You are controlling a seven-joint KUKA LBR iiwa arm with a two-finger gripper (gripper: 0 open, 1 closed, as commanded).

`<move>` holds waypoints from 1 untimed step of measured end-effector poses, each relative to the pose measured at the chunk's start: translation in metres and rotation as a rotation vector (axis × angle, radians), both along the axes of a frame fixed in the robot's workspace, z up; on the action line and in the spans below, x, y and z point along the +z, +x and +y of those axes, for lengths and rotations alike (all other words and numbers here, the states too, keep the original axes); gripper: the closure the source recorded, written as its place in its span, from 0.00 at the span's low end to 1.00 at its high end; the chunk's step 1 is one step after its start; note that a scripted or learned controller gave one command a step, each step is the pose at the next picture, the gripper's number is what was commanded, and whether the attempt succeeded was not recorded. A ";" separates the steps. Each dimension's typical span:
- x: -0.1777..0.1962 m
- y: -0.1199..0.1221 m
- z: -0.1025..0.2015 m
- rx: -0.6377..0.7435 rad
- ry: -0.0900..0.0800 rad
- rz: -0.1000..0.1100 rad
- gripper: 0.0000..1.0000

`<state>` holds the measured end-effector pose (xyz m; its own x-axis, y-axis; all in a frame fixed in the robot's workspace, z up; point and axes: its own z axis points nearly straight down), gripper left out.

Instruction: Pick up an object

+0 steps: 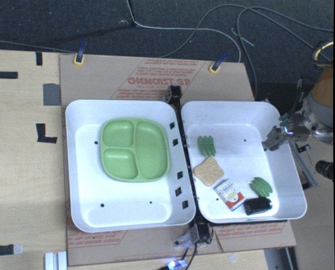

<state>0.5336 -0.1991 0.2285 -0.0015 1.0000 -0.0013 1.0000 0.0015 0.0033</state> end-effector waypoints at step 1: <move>0.053 0.001 0.000 0.000 -0.001 -0.001 1.00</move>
